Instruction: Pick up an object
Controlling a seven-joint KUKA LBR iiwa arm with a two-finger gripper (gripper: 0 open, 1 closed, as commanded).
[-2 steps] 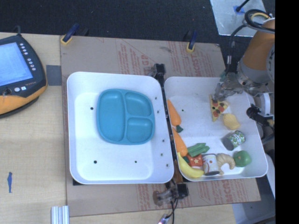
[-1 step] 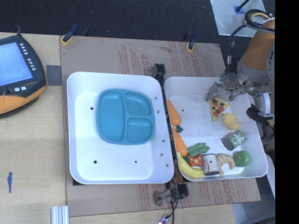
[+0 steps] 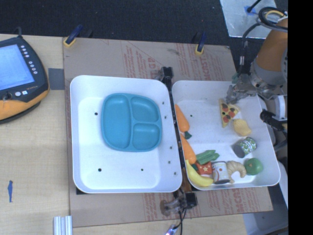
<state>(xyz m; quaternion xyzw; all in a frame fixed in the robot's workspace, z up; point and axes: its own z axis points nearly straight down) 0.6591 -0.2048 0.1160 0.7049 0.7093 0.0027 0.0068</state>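
Jaws of the grey two-finger gripper hang low over the far part of the right white bin, just above the wedge-shaped toy pizza slice; whether they are parted or closed cannot be told from this slant, and nothing is seen held between them

The pizza slice lies flat, its pointed end towards the near side, with a pale yellow lumpy toy just beside it. Nearer the front sit a grey and green can-like toy, a round green toy fruit and a beige curled piece. Along the bin's left wall lie two orange toy carrots, with green pea pods, a yellow toy banana and a small red and white piece close by at the front.

The left white bin touches the right one and carries a teal plastic plate with three compartments. Both bins rest on a cardboard sheet on the wooden bench, where an orange and black control pendant lies at the far left
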